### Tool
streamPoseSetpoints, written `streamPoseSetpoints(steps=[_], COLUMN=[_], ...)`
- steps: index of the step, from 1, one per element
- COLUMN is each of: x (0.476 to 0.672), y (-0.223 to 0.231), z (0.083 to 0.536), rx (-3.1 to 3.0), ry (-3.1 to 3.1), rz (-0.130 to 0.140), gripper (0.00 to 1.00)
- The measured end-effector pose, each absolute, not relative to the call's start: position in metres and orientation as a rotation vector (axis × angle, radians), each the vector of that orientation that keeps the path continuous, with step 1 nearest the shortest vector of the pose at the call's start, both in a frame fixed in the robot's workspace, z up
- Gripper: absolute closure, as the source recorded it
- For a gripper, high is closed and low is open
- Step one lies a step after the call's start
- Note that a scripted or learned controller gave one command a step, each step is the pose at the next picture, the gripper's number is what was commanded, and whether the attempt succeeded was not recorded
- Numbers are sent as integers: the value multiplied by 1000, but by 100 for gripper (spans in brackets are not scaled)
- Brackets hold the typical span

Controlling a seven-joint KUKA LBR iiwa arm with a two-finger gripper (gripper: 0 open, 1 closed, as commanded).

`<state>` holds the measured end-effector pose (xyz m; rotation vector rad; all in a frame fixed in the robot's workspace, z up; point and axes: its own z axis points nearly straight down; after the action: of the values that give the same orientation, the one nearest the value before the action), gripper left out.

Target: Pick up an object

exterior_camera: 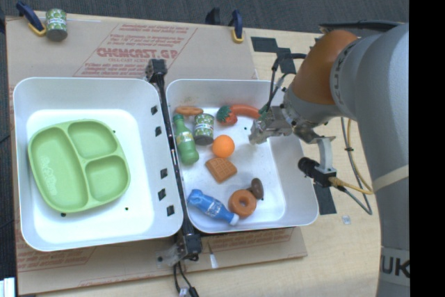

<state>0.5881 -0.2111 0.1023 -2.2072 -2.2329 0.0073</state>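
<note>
Over the right shallow white bin (295,209), the two-finger metal gripper (259,133) hangs near the bin's right side; its opening cannot be judged, and nothing visible lies in it. Just left lie a round orange ball (223,147) and a red-orange chilli-shaped toy (242,110). The left white bin (28,219) holds a green divided plate (78,164).

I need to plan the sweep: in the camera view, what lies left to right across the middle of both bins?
Green tray → green bottle → can → orange → gripper.
</note>
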Motion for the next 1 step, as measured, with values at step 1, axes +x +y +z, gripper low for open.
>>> streamPoseSetpoints(steps=[1], x=[588], y=[-211], z=[102], rx=[-2207], ry=[-2234], rz=[8], gripper=[0])
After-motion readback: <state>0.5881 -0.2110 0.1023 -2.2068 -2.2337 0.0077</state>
